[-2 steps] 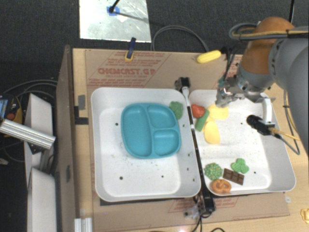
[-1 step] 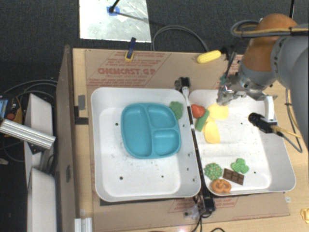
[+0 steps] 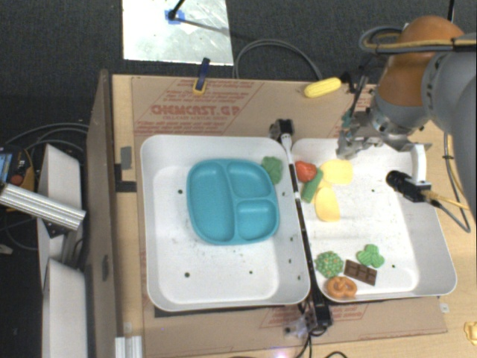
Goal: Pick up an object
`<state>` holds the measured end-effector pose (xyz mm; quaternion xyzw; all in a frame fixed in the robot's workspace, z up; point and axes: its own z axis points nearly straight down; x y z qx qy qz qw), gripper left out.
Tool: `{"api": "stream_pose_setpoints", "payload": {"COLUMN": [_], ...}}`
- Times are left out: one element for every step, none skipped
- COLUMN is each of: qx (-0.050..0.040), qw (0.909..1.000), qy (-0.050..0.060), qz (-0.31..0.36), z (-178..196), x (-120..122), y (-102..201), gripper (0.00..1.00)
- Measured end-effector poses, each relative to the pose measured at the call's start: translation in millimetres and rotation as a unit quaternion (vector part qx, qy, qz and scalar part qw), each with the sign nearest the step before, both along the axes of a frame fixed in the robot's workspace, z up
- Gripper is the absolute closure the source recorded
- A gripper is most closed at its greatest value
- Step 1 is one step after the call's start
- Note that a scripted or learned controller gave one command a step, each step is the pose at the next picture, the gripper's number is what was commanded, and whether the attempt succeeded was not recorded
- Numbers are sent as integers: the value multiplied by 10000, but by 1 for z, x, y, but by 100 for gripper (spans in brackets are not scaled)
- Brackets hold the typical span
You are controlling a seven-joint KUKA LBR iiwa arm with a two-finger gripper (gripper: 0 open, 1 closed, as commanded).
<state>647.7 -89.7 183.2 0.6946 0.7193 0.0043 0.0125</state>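
Nothing looks lifted yet: end effector (image 3: 350,149) hovers above the right bin (image 3: 425,237) near a yellow toy (image 3: 337,172), its grip state unclear.

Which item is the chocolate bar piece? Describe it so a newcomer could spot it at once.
Start at the right bin and go to its near edge, where four small items cluster. The chocolate piece lies between the green leafy item and the orange pretzel, with the broccoli floret on its left. It alone is flat, dark brown and rectangular.
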Motion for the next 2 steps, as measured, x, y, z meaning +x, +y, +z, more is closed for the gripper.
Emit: {"api": "stream_pose_setpoints", "payload": {"qx": [-3,56], "qw": [10000,9998], "qy": [4,115], "qz": [3,-150], "z": [0,1], "x": [0,-19], "y": [0,12], "gripper": [0,0]}}
